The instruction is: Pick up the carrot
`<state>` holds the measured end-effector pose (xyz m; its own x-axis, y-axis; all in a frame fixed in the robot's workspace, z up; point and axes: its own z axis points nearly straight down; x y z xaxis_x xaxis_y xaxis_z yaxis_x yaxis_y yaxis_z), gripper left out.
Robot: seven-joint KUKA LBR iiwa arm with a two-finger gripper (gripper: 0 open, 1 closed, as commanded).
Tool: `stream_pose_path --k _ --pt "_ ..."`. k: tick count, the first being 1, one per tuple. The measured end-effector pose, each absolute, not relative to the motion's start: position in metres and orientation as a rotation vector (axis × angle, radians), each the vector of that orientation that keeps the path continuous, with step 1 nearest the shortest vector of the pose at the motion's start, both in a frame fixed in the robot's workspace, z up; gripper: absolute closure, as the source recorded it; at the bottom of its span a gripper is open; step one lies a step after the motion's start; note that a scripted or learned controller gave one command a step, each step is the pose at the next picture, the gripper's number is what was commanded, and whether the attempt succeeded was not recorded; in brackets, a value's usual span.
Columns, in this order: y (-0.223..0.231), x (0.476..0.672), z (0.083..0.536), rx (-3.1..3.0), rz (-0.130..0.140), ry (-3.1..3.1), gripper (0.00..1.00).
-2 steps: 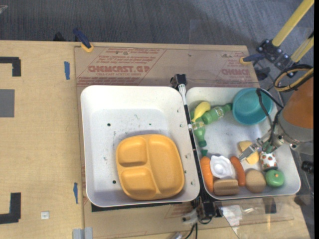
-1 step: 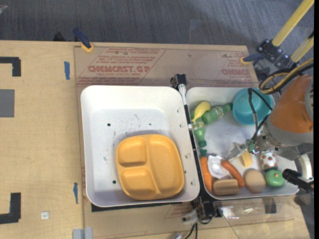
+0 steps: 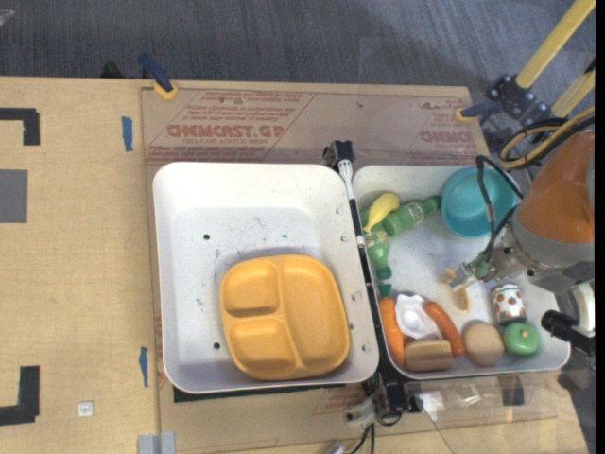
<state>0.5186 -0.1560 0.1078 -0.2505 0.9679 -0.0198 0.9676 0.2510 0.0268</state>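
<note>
Gripper [image 3: 470,274] state unclear, probably empty; better to drop squarely over the carrot [image 3: 390,330], avoiding the cup [image 3: 411,314].

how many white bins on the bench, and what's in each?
2. Left bin holds a yellow divided tray. Right bin holds the toy food, including the carrot by its left wall. Items under the arm may be hidden.
</note>
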Motion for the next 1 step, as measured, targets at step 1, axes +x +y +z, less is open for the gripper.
stream_pose_path --k 1 --pt "-0.1449 0.5045 0.1027 1.721 0.014 2.557 1.00"
